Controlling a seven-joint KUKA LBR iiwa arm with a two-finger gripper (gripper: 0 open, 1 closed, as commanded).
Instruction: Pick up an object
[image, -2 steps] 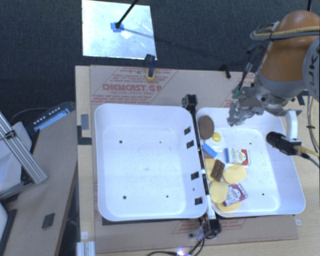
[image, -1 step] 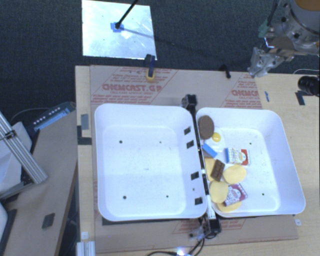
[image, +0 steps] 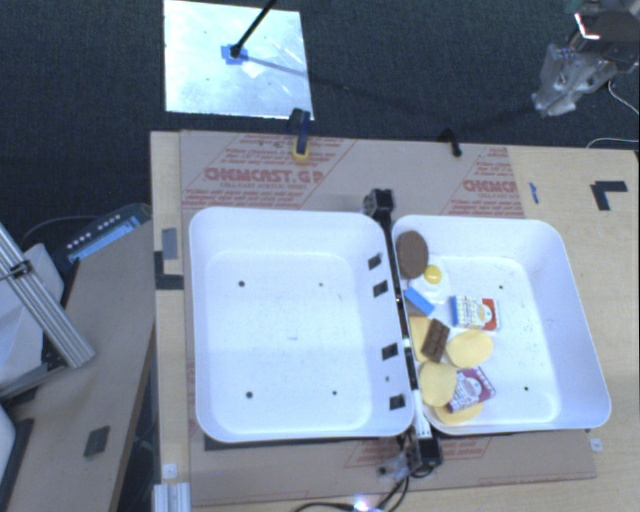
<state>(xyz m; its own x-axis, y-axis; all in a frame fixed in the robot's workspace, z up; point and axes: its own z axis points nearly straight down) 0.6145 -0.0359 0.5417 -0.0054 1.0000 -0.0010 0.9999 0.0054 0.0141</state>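
Observation:
Several small objects lie along the left side of the right bin (image: 548, 330). A brown oval piece (image: 412, 253) is at the back, with a small yellow ball (image: 432, 273) and a blue block (image: 421, 299) just in front of it. Further forward are a white, blue and red packet (image: 472, 312), a dark brown bar (image: 435, 340), two pale yellow discs (image: 469, 349) (image: 437, 382) and a red packet (image: 470, 388). My gripper (image: 556, 95) hangs at the top right, beyond the bench's far edge and well away from both bins, with nothing visible in it.
The left bin (image: 290, 218) stands beside the right one, joined by a black divider strip (image: 395, 300). A shiny metal plate (image: 240, 60) lies on the dark floor at the back. A grey rail and a device (image: 60, 300) are at the left.

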